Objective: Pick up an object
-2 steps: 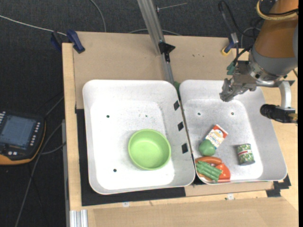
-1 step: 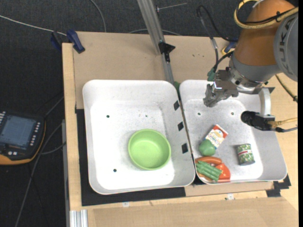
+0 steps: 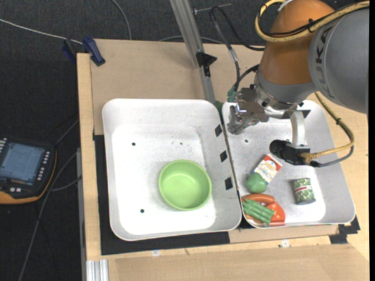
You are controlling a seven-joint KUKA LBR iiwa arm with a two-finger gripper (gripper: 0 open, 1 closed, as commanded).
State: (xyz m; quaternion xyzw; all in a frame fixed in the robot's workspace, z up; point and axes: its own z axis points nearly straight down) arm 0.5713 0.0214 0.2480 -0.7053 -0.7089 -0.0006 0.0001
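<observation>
My gripper (image 3: 237,123) hangs over the far left part of the right bin (image 3: 249,152), close to the wall between the two bins. Nothing shows beneath it. Nearer the front of this bin lie a small white and orange pouch with a green cap (image 3: 265,172), a short green can (image 3: 303,191) and a flat pack of red and green vegetables (image 3: 263,210). The pouch is a little way in front of the gripper and to its right. A lime green bowl (image 3: 184,184) stands upright in the front right of the left bin (image 3: 146,133).
The big orange and grey arm (image 3: 299,45) covers the far end of the right bin, and a black fitting with a yellow cable (image 3: 293,151) hangs beside the pouch. A slanted metal post (image 3: 190,28) rises behind the bins. A blue clamp (image 3: 94,50) grips the bench's far left corner.
</observation>
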